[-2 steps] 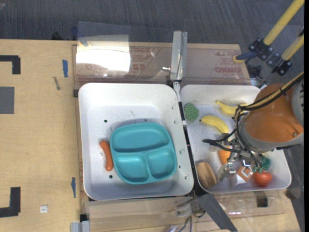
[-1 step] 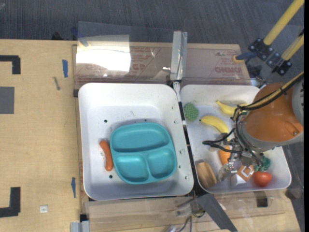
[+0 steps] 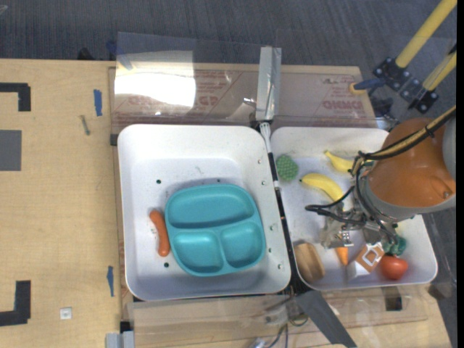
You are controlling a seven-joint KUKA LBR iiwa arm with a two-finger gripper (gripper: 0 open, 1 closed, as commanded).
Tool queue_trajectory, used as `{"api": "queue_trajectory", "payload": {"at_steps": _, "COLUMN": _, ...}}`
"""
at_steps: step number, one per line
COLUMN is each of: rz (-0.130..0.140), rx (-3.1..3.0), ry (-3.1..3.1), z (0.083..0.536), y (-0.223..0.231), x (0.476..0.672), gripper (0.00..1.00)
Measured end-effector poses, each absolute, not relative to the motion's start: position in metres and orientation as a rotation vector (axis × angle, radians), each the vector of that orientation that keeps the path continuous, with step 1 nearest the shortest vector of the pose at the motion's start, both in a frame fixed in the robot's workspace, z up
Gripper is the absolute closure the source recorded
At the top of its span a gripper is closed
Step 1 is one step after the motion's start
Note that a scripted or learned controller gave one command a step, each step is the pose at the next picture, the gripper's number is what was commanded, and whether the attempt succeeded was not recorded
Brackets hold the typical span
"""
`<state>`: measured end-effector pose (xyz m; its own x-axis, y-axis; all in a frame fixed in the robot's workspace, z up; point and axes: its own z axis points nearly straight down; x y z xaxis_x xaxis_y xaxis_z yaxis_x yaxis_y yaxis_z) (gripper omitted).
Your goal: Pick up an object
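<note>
Tool (image 3: 346,234) low in right bin (image 3: 420,274) over carrot (image 3: 342,255); grip state unclear, nothing visibly lifted yet.

Right bin (image 3: 406,277) crowded (arm overhead), left bin's upper area (image 3: 188,154) seemingly open

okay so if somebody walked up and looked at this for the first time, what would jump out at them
Probably the teal divided tray sitting in the left bin, with an orange hot dog lying along its left side. Next would be the arm's orange band hanging over the right bin, with the hand low among scattered toy food: two bananas, a green piece, a tomato and a brown bread roll.
</note>
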<state>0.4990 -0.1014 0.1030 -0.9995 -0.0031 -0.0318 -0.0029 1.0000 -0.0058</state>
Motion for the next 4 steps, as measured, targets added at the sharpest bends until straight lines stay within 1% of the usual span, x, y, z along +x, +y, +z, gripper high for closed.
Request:
{"api": "queue_trajectory", "payload": {"at_steps": 1, "rz": -0.008, "rx": -0.005, "ry": 3.112, "z": 0.102, "y": -0.101, "x": 0.499, "gripper": 0.0}}
{"api": "queue_trajectory", "payload": {"at_steps": 2, "rz": -0.004, "rx": -0.018, "ry": 3.133, "z": 0.09, "y": -0.097, "x": 0.508, "gripper": 0.0}}
{"api": "queue_trajectory", "payload": {"at_steps": 3, "rz": 0.002, "rx": 0.283, "ry": 3.139, "z": 0.09, "y": -0.109, "x": 0.666, "gripper": 0.0}}
{"api": "queue_trajectory", "payload": {"at_steps": 4, "rz": -0.001, "rx": 0.256, "ry": 3.121, "z": 0.089, "y": -0.122, "x": 0.62, "gripper": 0.0}}
